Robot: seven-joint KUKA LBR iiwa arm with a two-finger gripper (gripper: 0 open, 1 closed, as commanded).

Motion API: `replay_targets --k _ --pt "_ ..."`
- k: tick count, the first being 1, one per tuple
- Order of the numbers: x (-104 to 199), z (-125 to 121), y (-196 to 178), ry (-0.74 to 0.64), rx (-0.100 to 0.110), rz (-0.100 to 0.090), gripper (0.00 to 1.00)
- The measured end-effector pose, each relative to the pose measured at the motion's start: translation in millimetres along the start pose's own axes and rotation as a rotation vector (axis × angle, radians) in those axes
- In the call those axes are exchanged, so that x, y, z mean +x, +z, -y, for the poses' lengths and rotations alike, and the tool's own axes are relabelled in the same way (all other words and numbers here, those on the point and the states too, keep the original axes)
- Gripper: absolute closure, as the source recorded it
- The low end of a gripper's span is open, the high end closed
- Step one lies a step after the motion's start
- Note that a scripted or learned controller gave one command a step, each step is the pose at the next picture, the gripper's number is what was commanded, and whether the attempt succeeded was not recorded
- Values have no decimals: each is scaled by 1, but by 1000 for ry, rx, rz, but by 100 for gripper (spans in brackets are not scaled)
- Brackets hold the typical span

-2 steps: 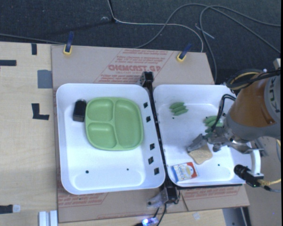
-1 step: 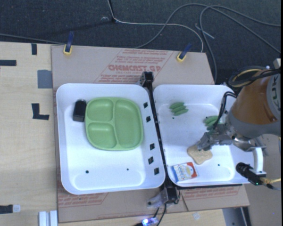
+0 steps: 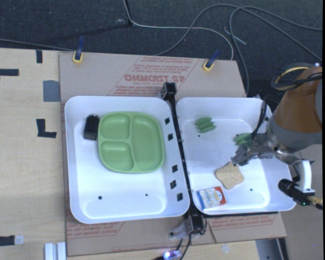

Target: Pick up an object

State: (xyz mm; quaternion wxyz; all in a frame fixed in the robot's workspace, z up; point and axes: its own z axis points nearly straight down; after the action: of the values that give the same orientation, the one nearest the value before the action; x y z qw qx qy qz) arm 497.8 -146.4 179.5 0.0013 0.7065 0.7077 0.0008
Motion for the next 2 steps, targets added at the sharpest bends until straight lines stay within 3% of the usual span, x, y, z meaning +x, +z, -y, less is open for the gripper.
replay_targets --k 1,2 --pt "0 -1 -53 0 -2 1 100" --pt "56 -8 -41 -5 5 -2 100"
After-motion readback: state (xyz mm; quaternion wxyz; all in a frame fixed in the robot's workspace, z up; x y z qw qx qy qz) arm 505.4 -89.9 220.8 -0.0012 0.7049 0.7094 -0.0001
